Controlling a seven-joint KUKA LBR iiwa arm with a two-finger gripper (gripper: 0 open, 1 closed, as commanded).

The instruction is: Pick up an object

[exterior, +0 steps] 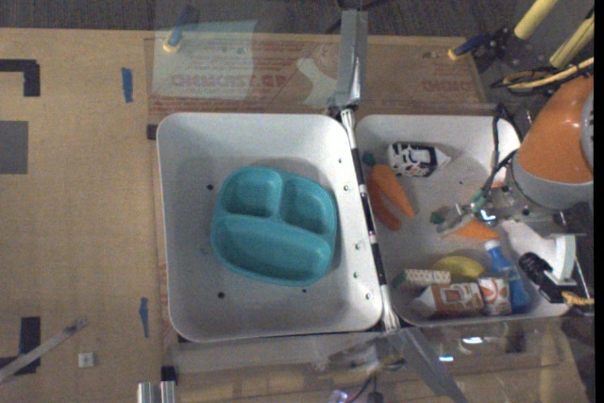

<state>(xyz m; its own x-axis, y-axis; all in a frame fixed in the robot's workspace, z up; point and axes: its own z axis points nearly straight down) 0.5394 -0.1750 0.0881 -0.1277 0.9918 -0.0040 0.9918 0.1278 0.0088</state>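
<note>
Carrot (390,193): right bin (444,142), left side, lying beside cow toy (412,159). Banana (459,266), cartons and blue bottle (503,276) along front wall. Teal tray (274,225): left bin (189,165). Gripper (460,215): low over right bin's middle; finger spread cannot be told.

An orange carrot (391,194) lies slantwise near the right bin's (444,173) left wall, a black-and-white toy (413,159) just above it; a yellow piece (460,266), small cartons (460,297) and a blue bottle (509,280) crowd the front wall.
</note>
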